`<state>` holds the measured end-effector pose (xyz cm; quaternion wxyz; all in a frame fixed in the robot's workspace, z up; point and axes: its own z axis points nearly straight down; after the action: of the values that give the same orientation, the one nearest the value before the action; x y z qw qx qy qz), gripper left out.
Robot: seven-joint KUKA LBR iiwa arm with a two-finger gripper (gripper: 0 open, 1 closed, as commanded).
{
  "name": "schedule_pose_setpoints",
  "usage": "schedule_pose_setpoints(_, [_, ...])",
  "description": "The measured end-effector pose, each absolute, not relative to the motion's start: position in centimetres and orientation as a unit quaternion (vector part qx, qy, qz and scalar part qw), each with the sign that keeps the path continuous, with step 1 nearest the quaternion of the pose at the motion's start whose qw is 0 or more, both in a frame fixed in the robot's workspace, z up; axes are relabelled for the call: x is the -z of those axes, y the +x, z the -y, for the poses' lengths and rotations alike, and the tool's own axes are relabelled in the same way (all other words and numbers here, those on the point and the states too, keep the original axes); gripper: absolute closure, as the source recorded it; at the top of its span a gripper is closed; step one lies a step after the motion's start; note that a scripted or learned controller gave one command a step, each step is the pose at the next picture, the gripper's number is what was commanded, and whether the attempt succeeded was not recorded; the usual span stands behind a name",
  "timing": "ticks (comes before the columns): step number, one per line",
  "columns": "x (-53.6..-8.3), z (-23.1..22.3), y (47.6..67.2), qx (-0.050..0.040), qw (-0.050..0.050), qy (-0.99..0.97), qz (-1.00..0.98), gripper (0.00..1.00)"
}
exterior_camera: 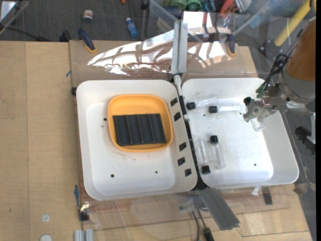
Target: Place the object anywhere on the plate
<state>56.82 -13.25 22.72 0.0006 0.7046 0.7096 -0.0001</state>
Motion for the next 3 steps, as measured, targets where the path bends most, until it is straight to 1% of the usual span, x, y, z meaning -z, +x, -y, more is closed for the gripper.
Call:
schedule_pose_setpoints(1, [-21.8, 12.9, 60.7, -0.0005, 0.002, 0.686, -0.727, 1.00])
schedule_pose_setpoints(2, [-23.0, 11.4, 64.8, -0.0009, 0.003, 0.610, -0.792, 1.00])
schedule_pose_setpoints(3, [-23.3, 9.8, 66.8, -0.0014, 0.004, 0.501, -0.866, 1.00])
